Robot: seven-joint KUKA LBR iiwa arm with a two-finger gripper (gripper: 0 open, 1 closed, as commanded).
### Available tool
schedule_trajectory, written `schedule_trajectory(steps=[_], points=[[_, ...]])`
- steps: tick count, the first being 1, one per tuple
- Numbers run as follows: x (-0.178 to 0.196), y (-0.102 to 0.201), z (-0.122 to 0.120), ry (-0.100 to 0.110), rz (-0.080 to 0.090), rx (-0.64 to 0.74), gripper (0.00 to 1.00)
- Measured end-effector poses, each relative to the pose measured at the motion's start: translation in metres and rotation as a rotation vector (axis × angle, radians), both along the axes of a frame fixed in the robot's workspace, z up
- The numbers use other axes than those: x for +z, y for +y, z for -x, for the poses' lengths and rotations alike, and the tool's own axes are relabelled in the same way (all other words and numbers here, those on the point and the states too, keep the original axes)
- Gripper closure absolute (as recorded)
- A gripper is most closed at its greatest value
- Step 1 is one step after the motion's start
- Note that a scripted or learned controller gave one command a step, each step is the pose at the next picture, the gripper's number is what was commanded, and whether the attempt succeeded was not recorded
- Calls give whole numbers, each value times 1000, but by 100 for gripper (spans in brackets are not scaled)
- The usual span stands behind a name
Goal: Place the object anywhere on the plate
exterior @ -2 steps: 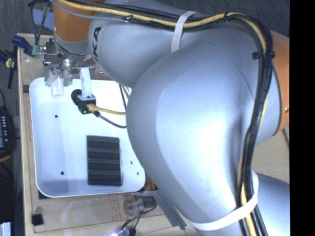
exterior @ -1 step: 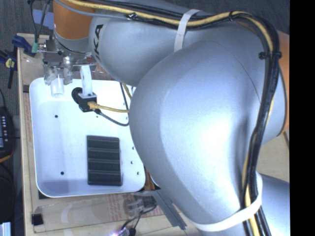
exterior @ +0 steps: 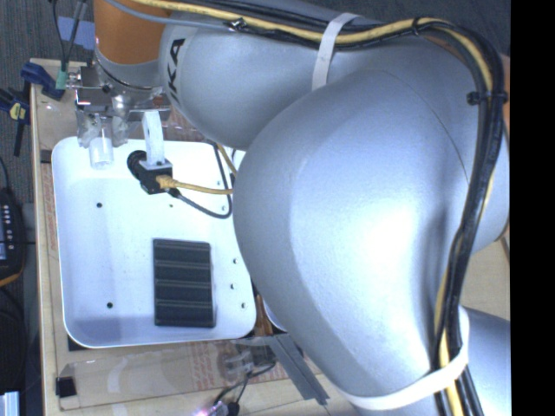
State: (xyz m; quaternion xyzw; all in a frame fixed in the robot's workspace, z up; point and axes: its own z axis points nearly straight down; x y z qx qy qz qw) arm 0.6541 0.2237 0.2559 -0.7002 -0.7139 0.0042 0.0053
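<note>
A black ribbed rectangular block (exterior: pixel 183 282) lies flat on the floor of the left white bin (exterior: pixel 87 258), towards its near edge. My gripper (exterior: pixel 97 144) hangs over the far left corner of that bin, well away from the block, with nothing seen in it. The grey arm, with its orange band at the top, covers the right side of the view and whatever lies under it.
Between the gripper and the block, the white floor of the left bin shows only a few small dark holes. The bench's wooden edge runs along the left and the front. Clamps and cables sit outside the bin at the far left.
</note>
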Motion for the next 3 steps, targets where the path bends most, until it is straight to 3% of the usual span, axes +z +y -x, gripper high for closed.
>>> schedule_trajectory(steps=[2,3], points=[[19,3,1,5,-1,12,100],[-128,-13,76,-5,3,127,100]])
